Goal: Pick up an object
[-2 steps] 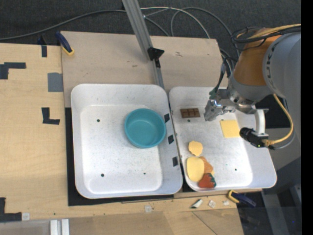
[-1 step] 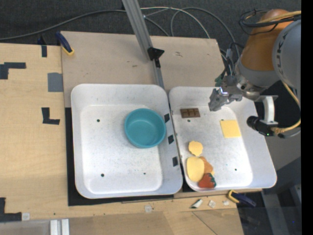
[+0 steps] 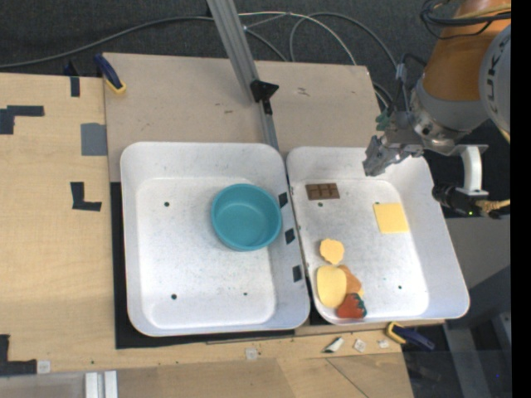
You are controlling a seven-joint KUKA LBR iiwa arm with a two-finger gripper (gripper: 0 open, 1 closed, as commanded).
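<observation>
Objects for picking are lying in the right bin: a yellow square slab toward the right side, a brown chocolate-bar piece near the bin's upper left, and a cluster at the lower left. That cluster is consisting of a small yellow rounded piece, a larger yellow oval piece just below it, an orange piece partly tucked behind the oval, and a red strawberry-like item touching the oval's lower right edge.

Left bin is holding a teal bowl, sitting upright, mouth up, right of the bin's centre.

Arm is reaching in from the right, orange band showing above the wrist. Gripper is hanging over the upper rim of the right bin, near its top edge, well apart from the yellow slab and from the cluster, and to the right of the chocolate piece. Nothing is showing between the gripper's tips; whether it is open or closed cannot be told from this angle.

Cables are running across the dark floor behind the bench. A grey metal strut is slanting down to the gap between the two bins.
</observation>
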